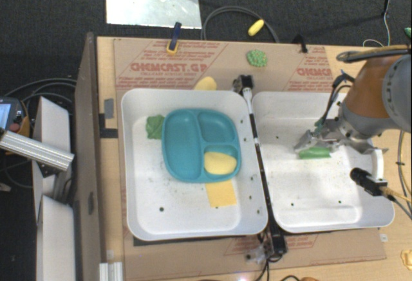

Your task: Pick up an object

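2 smooth white bins (193, 225), flat green object (315, 153)

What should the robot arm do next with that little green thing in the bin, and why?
Probably lift a little and check. The tool is down in the right shallow white bin, right at the small flat green piece, which lies on the bin floor. From this slanted view I cannot tell whether the piece is actually gripped, so a short, slow rise would show if it comes up too.
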### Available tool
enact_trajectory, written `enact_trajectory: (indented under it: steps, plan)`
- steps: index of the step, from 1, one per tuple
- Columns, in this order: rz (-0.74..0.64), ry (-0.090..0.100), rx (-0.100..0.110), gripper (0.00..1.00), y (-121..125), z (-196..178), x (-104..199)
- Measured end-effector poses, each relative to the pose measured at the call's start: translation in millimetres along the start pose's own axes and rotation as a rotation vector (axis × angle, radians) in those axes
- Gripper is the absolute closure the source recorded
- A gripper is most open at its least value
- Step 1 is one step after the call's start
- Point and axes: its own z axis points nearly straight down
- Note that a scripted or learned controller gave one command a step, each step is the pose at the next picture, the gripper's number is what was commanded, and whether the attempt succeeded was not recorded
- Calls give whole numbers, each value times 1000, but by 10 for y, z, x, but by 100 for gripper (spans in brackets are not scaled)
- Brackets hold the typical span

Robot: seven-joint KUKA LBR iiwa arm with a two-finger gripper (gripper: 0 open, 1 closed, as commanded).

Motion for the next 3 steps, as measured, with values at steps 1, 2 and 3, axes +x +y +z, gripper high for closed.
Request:
enact_trajectory:
  steps: [1, 2, 3]
  plan:
    - [0, -1, -3, 100, 8, -111, -10]
    - [-2, 0, -4, 100, 347, -8, 426]
    - [-3, 1, -3, 100, -88, -1056, 1097]
